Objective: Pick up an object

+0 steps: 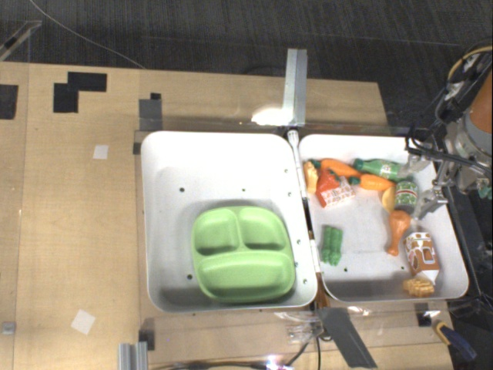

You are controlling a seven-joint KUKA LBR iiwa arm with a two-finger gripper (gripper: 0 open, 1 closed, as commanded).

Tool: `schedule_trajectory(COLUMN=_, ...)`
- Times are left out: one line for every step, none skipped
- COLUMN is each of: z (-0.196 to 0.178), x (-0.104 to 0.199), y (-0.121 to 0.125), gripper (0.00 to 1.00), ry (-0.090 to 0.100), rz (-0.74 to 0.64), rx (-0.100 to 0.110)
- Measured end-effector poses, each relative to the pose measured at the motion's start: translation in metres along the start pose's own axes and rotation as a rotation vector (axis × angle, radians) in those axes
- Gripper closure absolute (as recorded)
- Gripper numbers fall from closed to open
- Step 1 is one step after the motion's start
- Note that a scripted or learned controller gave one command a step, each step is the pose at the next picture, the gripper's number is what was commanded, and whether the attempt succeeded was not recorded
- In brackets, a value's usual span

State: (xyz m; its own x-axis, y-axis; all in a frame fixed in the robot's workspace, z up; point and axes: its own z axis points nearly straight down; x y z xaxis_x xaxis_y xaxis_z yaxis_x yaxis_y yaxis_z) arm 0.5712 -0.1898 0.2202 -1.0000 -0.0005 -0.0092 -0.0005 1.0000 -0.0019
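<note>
The right bin (pixel 362 272) holds several toy foods: a carrot (pixel 337 166), a green bottle (pixel 379 166), a red and white carton (pixel 336 193), a green pickle-like piece (pixel 331 245), a drumstick (pixel 397 228), a brown and white can (pixel 421 253) and a tan piece (pixel 419 287). My gripper (pixel 433 199) hangs over the bin's right side, just right of a green can (pixel 406 193) and above the drumstick. Nothing is visibly held.
The left bin (pixel 177 168) carries a green divided plate (pixel 243 253) in its front half. A metal post (pixel 296 83) stands behind the wall between the bins. Cables hang around the arm at the right edge (pixel 462 91).
</note>
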Motion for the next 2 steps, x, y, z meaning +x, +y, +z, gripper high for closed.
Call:
schedule_trajectory(z=0.123, x=-0.019, y=0.026, gripper=0.0, ry=-0.003, rz=-0.186, rx=0.0)
schedule_trajectory(z=0.129, x=0.066, y=0.032, gripper=0.0, ry=-0.007, rz=-0.238, rx=0.002)
